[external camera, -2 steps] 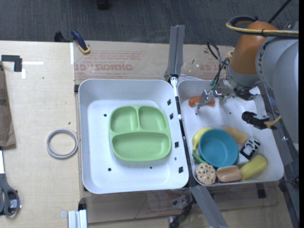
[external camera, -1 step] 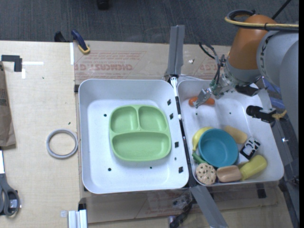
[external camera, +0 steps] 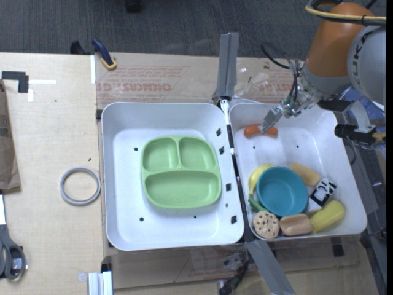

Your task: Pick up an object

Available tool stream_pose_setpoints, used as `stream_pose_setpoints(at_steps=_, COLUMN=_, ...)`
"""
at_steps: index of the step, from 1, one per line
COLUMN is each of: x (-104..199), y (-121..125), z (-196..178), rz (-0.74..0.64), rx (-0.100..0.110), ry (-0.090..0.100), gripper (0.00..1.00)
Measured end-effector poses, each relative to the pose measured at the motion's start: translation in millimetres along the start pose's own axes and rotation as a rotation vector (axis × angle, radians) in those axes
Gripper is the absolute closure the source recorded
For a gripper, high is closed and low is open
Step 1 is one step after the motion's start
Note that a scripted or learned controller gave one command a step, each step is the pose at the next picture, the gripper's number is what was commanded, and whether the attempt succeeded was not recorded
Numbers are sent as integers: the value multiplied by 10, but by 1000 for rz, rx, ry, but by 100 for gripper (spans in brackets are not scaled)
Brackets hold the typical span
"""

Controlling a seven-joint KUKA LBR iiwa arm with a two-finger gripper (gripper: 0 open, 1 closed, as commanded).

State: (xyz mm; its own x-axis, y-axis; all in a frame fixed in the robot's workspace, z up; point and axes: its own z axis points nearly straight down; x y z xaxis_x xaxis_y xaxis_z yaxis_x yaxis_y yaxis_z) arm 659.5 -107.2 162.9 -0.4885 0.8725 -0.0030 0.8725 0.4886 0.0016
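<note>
Camera view: 2 white bins sit side by side. The left bin (external camera: 116, 165) holds 1 green divided plate (external camera: 181, 172) at its centre. In the right bin (external camera: 319, 137), the gripper (external camera: 269, 123) hangs at 11 o'clock from bin centre, directly over an orange carrot-shaped item (external camera: 253, 131). The item's long axis runs 3 o'clock to 9 o'clock, lying flat on the bin floor near the far wall; which end is the tip cannot be determined. Finger spacing cannot be determined, and contact with the item is not resolvable. Toward 6 o'clock in the same bin: 1 blue bowl (external camera: 282, 190), a yellow item (external camera: 258, 176) touching its 9 o'clock side, 1 cookie (external camera: 266, 224), and a bread-coloured piece (external camera: 295, 225).
</note>
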Motion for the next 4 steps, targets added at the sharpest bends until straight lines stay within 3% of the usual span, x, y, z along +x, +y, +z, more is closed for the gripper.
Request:
stream_pose_setpoints(at_steps=1, x=12, y=-10, z=709, rz=291, rx=3, ry=3, gripper=0)
stream_pose_setpoints(at_steps=2, x=201, y=-354, z=204, rz=244, rx=2, ry=2, gripper=0)
stream_pose_setpoints(at_steps=3, x=604, y=-1191, z=625, rz=15, rx=1, ry=3, gripper=0)
stream_pose_setpoints(at_steps=4, x=585, y=-1162, z=519, rz=20, rx=-8, ry=-1, gripper=100)
